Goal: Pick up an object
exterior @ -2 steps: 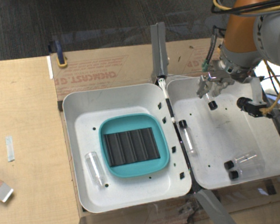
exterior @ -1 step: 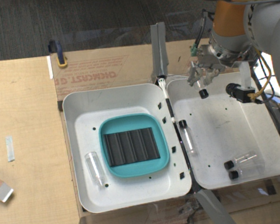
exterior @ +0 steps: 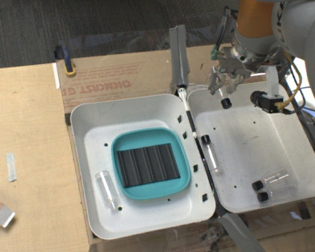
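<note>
Now the gripper [exterior: 223,92] hangs over the far left corner of the right bin [exterior: 304,189]; whether it is open or closed, I cannot tell. Arm [exterior: 281,14] reaches in from the right, orange band up top. Near that bin's front edge lies a clear tube [exterior: 271,180] with black caps. Beside it, the left bin [exterior: 94,217] holds a teal tray [exterior: 146,141] and another clear tube [exterior: 106,189].

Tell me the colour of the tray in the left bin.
Teal, with a dark ridged inside; the tray shows plainly in the camera view.
</note>
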Motion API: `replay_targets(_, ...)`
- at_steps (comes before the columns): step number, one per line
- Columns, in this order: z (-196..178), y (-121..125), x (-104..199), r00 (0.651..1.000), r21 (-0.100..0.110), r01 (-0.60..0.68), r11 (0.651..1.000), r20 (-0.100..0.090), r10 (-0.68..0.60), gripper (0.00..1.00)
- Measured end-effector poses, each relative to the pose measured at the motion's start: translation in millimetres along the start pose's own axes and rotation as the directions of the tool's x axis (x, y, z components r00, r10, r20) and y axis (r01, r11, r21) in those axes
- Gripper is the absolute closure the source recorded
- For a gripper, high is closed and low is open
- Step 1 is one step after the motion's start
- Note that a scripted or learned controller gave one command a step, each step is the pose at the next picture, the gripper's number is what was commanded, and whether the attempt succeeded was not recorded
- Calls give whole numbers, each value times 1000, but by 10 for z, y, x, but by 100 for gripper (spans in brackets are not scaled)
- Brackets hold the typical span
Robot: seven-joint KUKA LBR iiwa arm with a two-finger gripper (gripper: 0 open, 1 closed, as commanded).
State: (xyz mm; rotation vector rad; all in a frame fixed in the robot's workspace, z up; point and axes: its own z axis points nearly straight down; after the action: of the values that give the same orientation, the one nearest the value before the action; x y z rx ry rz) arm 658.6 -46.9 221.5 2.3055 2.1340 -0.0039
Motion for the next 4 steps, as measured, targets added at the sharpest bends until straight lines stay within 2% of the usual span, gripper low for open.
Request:
replay_targets(3, -175, -29, 374, 987, 1, -164, 987, 1, 164, 100)
replay_targets(4, -195, -23, 285, 960, 1, -280, 960, 1, 280, 100)
